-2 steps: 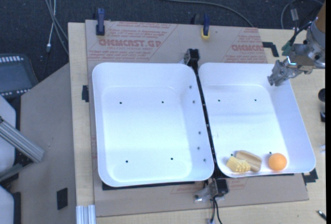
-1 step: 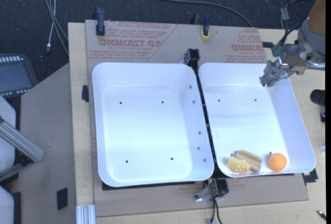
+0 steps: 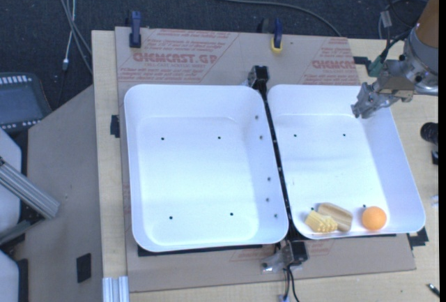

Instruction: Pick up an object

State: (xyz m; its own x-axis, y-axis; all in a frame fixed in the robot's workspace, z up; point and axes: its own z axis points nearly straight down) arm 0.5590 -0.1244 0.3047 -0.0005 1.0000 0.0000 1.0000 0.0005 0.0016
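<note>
- The bench [image 3: 104, 154] stands on dark carpet with loose cables; a board lies under two white bins.
- The left bin [image 3: 202, 168] and right bin [image 3: 348, 154] touch along their inner edges.
- The gripper [image 3: 365, 107] hangs over the right bin's far right corner; I cannot tell its state.
- The corn [image 3: 321, 222], pale roll [image 3: 336, 212] and ball [image 3: 374, 217] lie along the right bin's near edge. All look light; the ball is probably smooth and apt to roll, best pinched across its middle.
</note>
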